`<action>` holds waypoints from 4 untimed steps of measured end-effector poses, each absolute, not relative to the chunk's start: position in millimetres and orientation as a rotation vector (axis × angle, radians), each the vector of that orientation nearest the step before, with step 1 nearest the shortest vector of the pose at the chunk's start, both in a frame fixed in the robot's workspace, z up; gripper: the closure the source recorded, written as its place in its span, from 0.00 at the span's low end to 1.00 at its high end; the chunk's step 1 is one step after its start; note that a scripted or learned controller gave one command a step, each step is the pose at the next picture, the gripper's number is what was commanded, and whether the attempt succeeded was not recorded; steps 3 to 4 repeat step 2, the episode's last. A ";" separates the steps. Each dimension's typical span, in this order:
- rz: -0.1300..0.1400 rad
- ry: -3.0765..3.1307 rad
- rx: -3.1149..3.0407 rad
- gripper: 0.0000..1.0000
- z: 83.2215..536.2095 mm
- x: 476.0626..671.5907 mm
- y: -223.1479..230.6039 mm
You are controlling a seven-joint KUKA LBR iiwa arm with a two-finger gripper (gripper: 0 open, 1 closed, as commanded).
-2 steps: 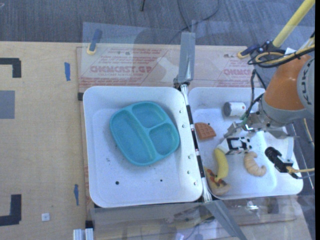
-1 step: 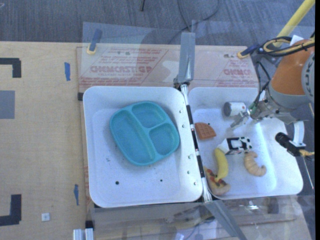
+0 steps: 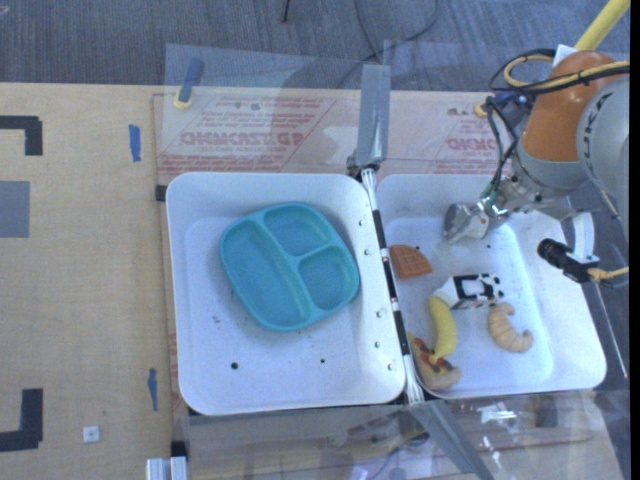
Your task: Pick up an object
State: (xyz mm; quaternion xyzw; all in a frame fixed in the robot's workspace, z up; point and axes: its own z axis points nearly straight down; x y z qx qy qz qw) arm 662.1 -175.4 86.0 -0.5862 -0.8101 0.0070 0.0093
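**benchwatcher:** Starting at the tool (image 3: 466,222): it sits low in the upper part of the right bin (image 3: 585,363), hanging off the grey arm (image 3: 600,138) with the orange band. Open or closed, I honestly can't tell; it's a grey blur at this angle.

**pickbot_fan:** So what's it going for?

**benchwatcher:** My guess is the orange wedge (image 3: 409,261), which is nearest, just down and to the view's left of the tool. The banana (image 3: 443,326) lies further down, its long axis running roughly top to bottom in the view. A croissant-looking piece (image 3: 510,330) sits beside it, with a black-and-white block (image 3: 478,288) between them and the tool.

**pickbot_fan:** Any labels?

**benchwatcher:** Red mirrored print on the plastic sheet (image 3: 250,128) behind the bins, not readable. The teal divided plate (image 3: 290,265) is in the left bin (image 3: 190,298), well apart.
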 end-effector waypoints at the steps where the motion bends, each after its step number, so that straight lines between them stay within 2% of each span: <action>1: -0.005 -2.550 -1.849 1.00 99.2 669.0 -174.0; 2: -0.002 -2.444 -1.981 1.00 206.5 666.2 -118.5; 4: -0.002 -2.444 -1.981 1.00 206.5 666.2 -118.5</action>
